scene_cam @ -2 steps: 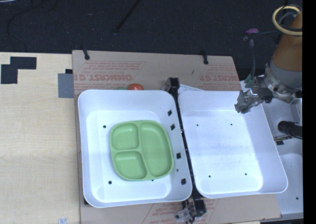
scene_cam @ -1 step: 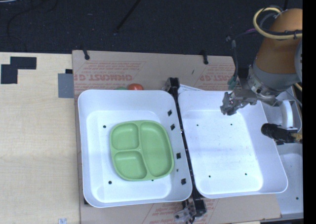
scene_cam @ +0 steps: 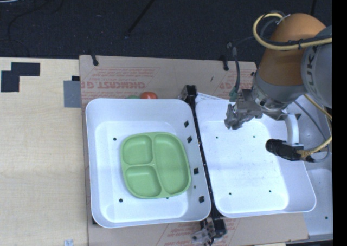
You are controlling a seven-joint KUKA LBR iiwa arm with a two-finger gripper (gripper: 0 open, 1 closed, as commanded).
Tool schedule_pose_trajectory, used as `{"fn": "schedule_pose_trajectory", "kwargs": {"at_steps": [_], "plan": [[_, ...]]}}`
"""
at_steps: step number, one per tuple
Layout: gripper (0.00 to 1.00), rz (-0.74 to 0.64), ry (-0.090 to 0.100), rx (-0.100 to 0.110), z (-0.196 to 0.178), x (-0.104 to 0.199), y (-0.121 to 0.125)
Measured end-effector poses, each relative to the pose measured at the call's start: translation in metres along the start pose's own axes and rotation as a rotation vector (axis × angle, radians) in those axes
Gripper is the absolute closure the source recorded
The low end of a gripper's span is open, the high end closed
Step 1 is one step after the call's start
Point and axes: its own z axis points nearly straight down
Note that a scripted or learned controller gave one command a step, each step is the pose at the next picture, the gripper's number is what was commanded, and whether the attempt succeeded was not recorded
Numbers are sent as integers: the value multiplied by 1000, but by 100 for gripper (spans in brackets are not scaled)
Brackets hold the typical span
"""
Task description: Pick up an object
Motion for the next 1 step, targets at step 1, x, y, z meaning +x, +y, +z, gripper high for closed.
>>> {"fn": "schedule_pose_trajectory", "kwargs": {"at_steps": [1], "plan": [[100,-1,1,0,7,60,-4]]}}
